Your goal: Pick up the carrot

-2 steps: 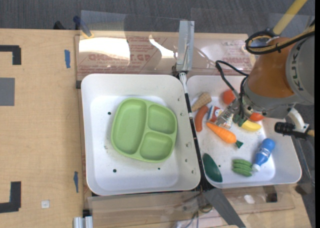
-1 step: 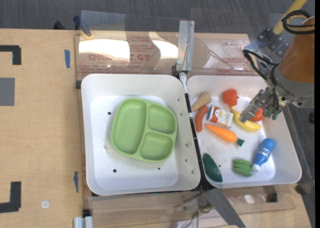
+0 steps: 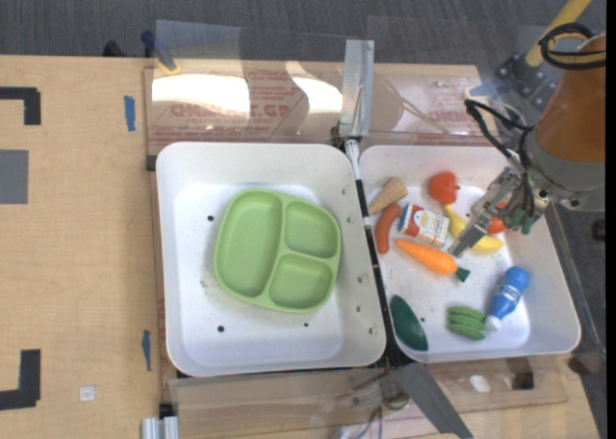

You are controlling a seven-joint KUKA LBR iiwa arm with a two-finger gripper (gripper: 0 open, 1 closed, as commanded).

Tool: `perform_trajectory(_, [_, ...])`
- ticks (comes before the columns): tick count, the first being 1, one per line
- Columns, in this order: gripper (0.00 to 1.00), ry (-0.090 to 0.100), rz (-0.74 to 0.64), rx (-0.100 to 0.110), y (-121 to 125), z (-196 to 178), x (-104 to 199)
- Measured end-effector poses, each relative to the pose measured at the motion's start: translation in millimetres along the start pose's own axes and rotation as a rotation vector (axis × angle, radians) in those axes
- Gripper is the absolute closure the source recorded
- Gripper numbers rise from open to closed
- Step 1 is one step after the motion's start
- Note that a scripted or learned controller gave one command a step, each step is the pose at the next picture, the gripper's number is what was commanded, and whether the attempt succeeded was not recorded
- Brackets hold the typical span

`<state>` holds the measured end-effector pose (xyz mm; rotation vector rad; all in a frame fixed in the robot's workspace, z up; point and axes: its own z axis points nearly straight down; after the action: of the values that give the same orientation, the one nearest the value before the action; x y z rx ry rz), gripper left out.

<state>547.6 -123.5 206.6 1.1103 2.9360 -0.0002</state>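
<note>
An orange carrot (image 3: 427,256) with a small green stem end lies in the middle of the right bin (image 3: 553,264), pointing left. My gripper (image 3: 468,238) hangs just right of and above the carrot's stem end, reaching in from the right. Its fingers look slightly apart with nothing between them. The carrot lies loose on the bin floor.
Around the carrot lie a red sausage (image 3: 386,227), a cone (image 3: 388,194), a small carton (image 3: 424,224), a tomato (image 3: 443,186), a yellow piece (image 3: 486,244), a blue bottle (image 3: 506,296) and green items (image 3: 467,322), (image 3: 408,322). The left bin (image 3: 183,235) bears a green divided plate (image 3: 277,250).
</note>
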Motion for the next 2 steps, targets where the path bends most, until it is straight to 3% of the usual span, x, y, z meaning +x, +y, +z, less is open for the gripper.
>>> perform_trajectory(1, [0.0, -0.014, 0.135, -0.01, 20.9, 100.8, 8.4])
perform_trajectory(2, [1.0, -0.028, 0.133, -0.017, 22.8, 87.5, 4.9])
